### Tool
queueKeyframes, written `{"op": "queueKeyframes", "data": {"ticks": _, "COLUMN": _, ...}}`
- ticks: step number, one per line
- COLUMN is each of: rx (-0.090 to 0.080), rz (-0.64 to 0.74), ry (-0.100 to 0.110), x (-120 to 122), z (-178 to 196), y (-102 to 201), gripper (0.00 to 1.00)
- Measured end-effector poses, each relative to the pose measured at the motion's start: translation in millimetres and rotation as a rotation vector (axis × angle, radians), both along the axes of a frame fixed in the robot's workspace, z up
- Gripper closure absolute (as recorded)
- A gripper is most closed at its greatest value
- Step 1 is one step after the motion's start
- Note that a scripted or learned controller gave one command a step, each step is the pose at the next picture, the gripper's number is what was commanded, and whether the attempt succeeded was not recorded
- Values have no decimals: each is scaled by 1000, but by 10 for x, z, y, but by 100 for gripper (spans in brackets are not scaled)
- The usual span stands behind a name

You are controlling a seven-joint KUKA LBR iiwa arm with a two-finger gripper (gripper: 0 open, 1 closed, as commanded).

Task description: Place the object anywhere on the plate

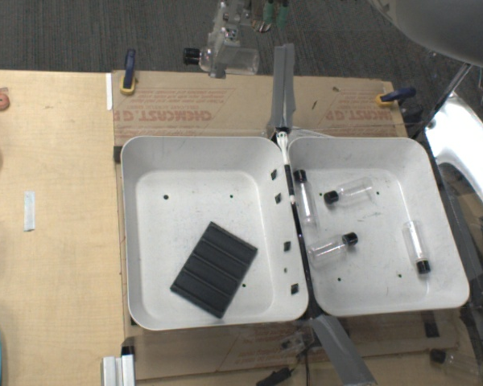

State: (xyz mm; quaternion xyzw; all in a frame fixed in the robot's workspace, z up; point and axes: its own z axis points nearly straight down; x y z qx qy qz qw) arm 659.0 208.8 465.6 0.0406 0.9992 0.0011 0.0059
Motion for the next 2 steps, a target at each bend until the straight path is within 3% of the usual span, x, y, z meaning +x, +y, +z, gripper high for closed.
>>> {"op": "queueKeyframes", "data": {"ticks": 2, "rx": 1, "rz": -1, "ry": -3, "x": 26, "z": 155, "y": 4, "gripper": 100}}
